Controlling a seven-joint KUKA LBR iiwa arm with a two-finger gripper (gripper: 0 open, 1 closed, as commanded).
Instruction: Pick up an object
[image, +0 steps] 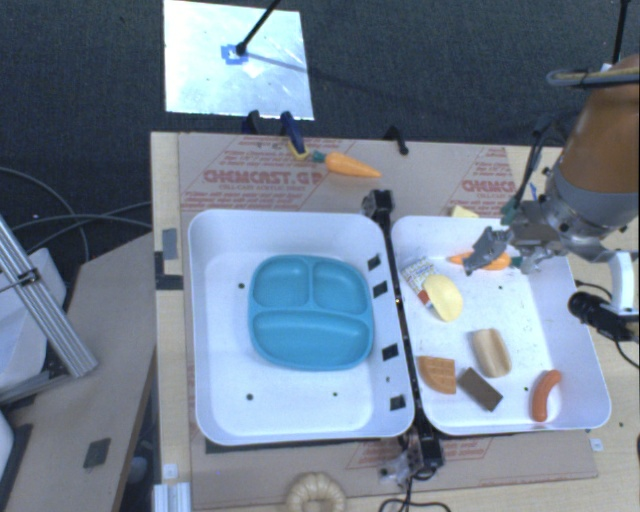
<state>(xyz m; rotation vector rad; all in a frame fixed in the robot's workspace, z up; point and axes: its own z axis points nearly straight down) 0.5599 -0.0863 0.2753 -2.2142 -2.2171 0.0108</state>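
**A:** Start with the overhead camera view. What do you have in front of you?

**B:** You have two white bins side by side. The left bin (215, 330) holds a blue divided plate (310, 312), lying flat near its middle. The right bin (575, 345) holds the loose items. The arm (605, 140) comes in from your right, and its gripper (497, 250) hangs over the upper part of the right bin.

**A:** And the fingers?

**B:** You can see an orange carrot-like piece (478, 260) right at the fingertips, but I cannot tell whether the fingers are pinching it or just sitting over it. The tips blur into the piece at this angle.

**A:** What else lies in that bin?

**B:** Below and to the left of the gripper you see a yellow rounded piece (444, 298), touching a small white packet (417, 272). Lower down sits a tan bread roll (490, 351), with a brown cracker-like slice (436, 373) and a dark brown bar (480, 388) near it. A red sausage (544, 394) lies by the lower right corner. A pale yellow bit (464, 212) peeks at the top edge.

**A:** Anything outside the bins?

**B:** You have an orange toy carrot (345, 164) on the cardboard above the left bin, and a beige ring (317, 492) at the bottom edge.
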